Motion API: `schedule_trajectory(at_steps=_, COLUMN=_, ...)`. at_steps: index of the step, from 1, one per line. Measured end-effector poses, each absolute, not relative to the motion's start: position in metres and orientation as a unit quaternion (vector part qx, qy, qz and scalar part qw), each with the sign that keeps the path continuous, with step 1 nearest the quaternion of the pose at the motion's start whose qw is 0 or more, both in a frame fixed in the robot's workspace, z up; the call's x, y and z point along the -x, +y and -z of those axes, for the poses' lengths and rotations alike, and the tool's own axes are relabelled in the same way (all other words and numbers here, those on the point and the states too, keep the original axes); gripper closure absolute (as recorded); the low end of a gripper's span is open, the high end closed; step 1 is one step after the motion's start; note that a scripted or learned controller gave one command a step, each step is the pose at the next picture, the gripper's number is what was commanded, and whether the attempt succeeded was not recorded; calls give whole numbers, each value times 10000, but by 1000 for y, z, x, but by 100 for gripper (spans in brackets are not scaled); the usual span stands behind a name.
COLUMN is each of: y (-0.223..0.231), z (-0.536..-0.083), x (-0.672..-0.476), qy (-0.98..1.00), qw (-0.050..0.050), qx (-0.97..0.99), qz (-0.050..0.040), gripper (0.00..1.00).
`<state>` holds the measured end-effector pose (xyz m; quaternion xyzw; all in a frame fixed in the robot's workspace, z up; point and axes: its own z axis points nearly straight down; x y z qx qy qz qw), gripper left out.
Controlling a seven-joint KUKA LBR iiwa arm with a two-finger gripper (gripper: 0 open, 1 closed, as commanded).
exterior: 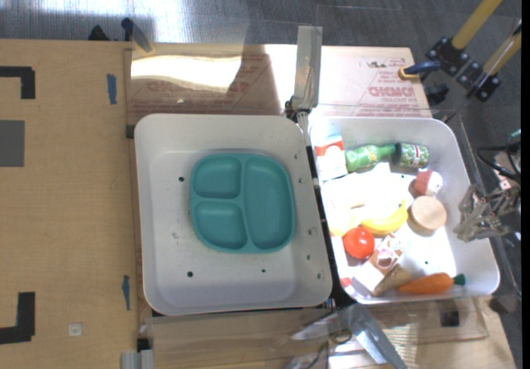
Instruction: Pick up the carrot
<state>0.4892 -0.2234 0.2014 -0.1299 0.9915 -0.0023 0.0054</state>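
Bins: two, white, side by side.
Left bin [157,218]: one teal tray [243,202]. Right bin [472,235]: one carrot [424,283] at near edge, banana [383,220], tomato [358,242], bottle [389,155]. Gripper [484,214] beside right rim; finger spread unclear.

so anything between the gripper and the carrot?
Nothing visible. The gripper sits over the right bin's right rim; the carrot lies below-left of it by the near wall, top exposed, an ice cream cone touching its left end.
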Motion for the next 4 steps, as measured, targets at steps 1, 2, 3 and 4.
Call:
schedule_trajectory(at_steps=1, y=-223, z=-277, x=-511, qy=9775, qw=49, qx=2109, qz=18, gripper=100)
schedule_trajectory(at_steps=2, y=-223, z=-374, x=-548, qy=9043, qw=53, qx=4269, qz=31, gripper=100)
schedule_trajectory(at_steps=3, y=-218, z=-135, x=-508, qy=8906, qw=-3, qx=4548, qz=-35, gripper=100)
schedule_trajectory(at_steps=4, y=-224, z=-215, x=-482, qy=8632, qw=39, qx=5048, qz=33, gripper=100)
